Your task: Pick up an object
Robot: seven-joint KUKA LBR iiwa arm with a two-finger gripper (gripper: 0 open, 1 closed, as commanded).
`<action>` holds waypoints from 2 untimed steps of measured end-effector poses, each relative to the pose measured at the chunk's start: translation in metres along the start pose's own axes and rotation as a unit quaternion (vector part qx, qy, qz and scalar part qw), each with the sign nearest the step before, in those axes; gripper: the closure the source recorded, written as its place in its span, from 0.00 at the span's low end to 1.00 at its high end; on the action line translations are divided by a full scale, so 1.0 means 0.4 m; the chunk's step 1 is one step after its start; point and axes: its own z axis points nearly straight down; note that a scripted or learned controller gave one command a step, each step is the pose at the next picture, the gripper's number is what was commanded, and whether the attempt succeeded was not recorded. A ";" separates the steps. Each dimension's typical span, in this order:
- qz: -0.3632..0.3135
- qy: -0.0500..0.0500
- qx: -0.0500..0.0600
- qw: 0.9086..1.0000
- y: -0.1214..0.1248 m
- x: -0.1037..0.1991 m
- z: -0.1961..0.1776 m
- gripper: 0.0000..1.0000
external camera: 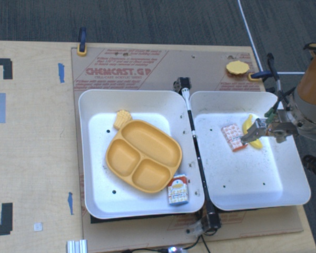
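- The gripper (251,136) is seen low in the right bin (237,191), reached in from the right edge of the frame.
- Its tip is placed between a yellow banana-like piece (248,123) and a small red-and-white packet (232,136); both are just beside it.
- Whether the fingers are spread or closed cannot be told, and nothing can be seen held between them.
- In the left bin (95,141) a yellow three-compartment tray (143,155) is laid at centre.
- A small yellow corn-like piece (122,118) is found touching the tray's upper left rim.
- A small carton (178,190) is spotted at the tray's lower right.
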 end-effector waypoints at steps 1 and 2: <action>0.001 -0.001 -0.002 1.000 0.105 -0.117 0.338 0.00; 0.000 0.000 -0.001 1.000 0.090 -0.026 0.377 0.00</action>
